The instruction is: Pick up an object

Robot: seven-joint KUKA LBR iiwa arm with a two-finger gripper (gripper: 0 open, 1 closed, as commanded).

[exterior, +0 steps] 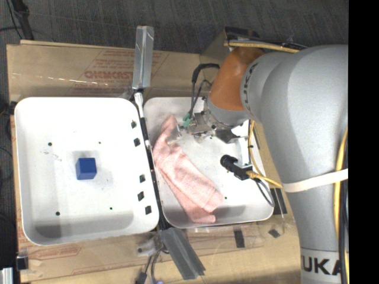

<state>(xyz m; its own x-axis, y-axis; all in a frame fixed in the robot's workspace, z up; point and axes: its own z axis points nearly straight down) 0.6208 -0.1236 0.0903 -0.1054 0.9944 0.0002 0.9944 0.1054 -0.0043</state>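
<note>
Dark grey carpet-like floor [118, 7] is seen along the top of the view. Bench is covered by flattened brown cardboard [77, 64], printed with faded red lettering. Two shallow white bins are set side by side on it: left bin [35, 176], right bin [249, 209]. A grey metal bar [142, 55] is laid upright at the seam between them; another grey bracket [180, 253] is seen below the seam. Lighting is even, with soft shadows in the bin corners.
</note>
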